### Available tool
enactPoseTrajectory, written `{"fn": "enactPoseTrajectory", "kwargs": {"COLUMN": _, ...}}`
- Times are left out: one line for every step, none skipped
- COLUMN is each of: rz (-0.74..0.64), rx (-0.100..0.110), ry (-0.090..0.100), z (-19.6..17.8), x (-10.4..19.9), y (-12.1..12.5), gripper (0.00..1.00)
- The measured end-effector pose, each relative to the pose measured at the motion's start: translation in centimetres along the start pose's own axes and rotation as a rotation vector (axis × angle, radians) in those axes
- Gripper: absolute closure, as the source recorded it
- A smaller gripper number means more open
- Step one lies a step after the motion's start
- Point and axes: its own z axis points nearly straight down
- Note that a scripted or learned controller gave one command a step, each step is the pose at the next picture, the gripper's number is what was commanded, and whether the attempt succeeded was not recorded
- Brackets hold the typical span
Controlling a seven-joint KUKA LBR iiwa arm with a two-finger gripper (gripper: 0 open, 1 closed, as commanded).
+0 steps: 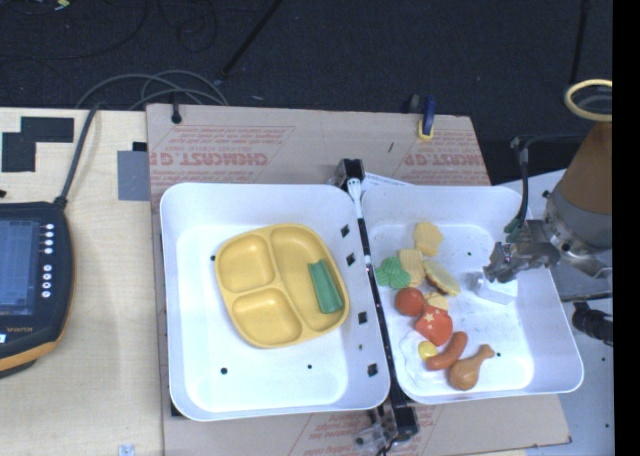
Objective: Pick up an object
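Note:
The right bin [545, 344] holds a cluster of toy foods: a yellow piece [428, 237], a green leafy piece [391, 272], a red tomato [409, 301], a red pepper [434, 324], a sausage [447, 350] and a brown drumstick [468, 367]. My gripper [499, 272] hangs over the right half of this bin, to the right of the food cluster and apart from it. A sandwich-like yellow piece [440, 280] lies closest to it, on its left.
In the left bin [200, 364] lies a yellow divided plate [262, 284] with a green stick [324, 286] in its right compartment. A black ridge [362, 274] joins the two bins. A tablet-like pendant [25, 284] lies on the bench at far left.

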Motion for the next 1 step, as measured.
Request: {"fn": "enactPoseTrajectory", "kwargs": {"rz": -0.001, "rx": 0.008, "ry": 0.004, "z": 1.28, "x": 5.83, "y": -5.49, "gripper": 1.00}}
